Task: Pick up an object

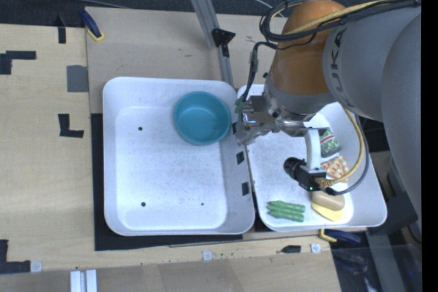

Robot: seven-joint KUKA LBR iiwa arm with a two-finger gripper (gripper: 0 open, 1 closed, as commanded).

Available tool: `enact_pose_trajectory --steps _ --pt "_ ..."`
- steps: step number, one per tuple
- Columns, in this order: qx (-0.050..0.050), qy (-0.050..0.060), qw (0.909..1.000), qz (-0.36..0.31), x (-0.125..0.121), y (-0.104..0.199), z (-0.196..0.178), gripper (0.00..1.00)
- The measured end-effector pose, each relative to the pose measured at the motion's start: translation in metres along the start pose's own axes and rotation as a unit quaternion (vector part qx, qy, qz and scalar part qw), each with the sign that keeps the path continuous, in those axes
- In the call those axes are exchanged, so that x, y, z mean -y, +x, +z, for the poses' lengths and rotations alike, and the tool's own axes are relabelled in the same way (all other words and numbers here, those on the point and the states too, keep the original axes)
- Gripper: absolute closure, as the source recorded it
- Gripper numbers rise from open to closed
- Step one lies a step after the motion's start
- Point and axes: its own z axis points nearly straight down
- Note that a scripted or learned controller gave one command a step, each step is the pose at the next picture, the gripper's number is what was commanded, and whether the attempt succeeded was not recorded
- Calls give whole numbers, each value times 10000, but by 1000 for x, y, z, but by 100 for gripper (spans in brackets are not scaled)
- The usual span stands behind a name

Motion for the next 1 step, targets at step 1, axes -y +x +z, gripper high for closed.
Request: enact_pose_trajectory --steps 1 --pt "6 8 10000 8 10 50 14 100"
